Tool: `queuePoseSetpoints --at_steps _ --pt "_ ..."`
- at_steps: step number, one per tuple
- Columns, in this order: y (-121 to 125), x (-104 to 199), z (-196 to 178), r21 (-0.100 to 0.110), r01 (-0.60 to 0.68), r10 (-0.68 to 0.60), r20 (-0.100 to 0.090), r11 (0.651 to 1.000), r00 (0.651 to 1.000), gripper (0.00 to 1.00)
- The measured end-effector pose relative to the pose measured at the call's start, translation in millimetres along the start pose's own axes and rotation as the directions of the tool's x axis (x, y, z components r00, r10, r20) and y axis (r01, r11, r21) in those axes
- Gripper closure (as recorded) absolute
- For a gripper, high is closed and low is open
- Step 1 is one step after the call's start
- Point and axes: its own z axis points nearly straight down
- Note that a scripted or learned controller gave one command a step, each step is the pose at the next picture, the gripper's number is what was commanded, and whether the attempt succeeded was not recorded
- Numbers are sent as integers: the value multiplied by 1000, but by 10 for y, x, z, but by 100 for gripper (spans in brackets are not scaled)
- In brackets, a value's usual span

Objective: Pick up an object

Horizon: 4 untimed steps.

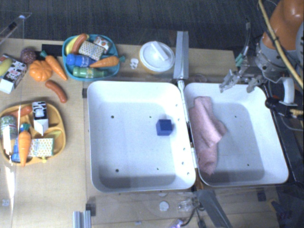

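**Two bins, arm raised over the far right rim**

The left bin is the larger open area: its floor is bare except for a small blue cube lying right of centre, well apart from every wall and nearest the dividing rim. The right bin holds a pink cloth, bunched lengthwise along its left wall and touching or nearly touching that side; the floor to the cloth's right lies open up to the right rim. The grey arm with its orange band enters at the upper right. Its gripper hangs over the far rim of the right bin, fingers spread apart with nothing between them, well apart from cloth and cube. On the bench to the left stand a blue bowl and a yellow tray of toy food, clear of both bins.
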Motion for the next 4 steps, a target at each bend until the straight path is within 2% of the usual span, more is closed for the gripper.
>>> queuePoseSetpoints --at_steps 1,2,3,4 --pt "27 -214 -41 -4 93 -93 2 996 996 0" --pt "-261 32 796 1 31 -31 0 1000 1000 0" --pt "-306 111 1608 -4 205 -205 1 979 979 0" --pt "-638 -137 1656 -13 287 -287 5 958 958 0"
